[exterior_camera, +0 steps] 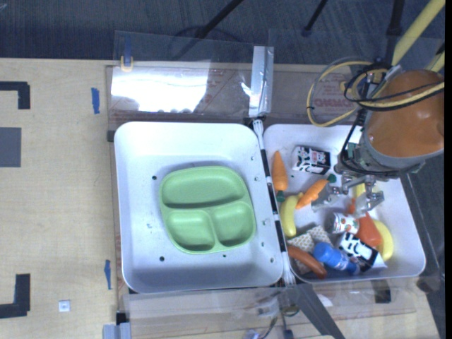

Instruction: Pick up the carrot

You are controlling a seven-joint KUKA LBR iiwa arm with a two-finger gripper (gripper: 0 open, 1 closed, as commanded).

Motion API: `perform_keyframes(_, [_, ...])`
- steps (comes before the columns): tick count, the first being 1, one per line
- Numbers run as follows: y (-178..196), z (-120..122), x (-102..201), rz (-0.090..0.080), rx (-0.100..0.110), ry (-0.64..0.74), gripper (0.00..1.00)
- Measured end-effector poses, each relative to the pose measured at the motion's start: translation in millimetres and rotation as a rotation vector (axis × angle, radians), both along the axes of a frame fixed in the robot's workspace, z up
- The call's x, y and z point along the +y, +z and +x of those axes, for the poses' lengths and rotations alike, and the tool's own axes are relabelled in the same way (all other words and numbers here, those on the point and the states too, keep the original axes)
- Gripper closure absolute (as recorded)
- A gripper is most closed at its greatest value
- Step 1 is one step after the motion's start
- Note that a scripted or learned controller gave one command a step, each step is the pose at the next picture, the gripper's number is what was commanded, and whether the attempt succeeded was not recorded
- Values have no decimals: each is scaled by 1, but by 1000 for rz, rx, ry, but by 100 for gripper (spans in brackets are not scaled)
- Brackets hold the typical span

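Observation:
Two orange carrots lie in the right bin (pixel 409 210). One carrot (pixel 280 171) rests upright along the bin's left wall. The other carrot (pixel 311 194) lies slanted near the middle, its upper tip pointing right. My gripper (pixel 352 193) hangs low over the bin's middle, just right of that slanted carrot's tip and above a pile of toys. The grey arm with its orange band (pixel 406 119) covers the bin's back right. I see nothing lifted clear of the pile.
A green divided plate (pixel 208 207) sits in the left bin (pixel 134 189). Around the gripper lie two yellow bananas (pixel 288 216) (pixel 385 240), black-and-white blocks (pixel 312 159), a small can (pixel 344 224), a blue toy (pixel 330 255) and a reddish sausage (pixel 305 260).

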State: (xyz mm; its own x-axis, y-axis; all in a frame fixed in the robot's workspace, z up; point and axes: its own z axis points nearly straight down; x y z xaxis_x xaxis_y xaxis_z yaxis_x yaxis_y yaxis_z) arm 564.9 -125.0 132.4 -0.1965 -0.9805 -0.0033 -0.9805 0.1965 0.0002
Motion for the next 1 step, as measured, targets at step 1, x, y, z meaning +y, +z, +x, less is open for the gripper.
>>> perform_keyframes(1, [-39,29,27,-4,-16,112,0])
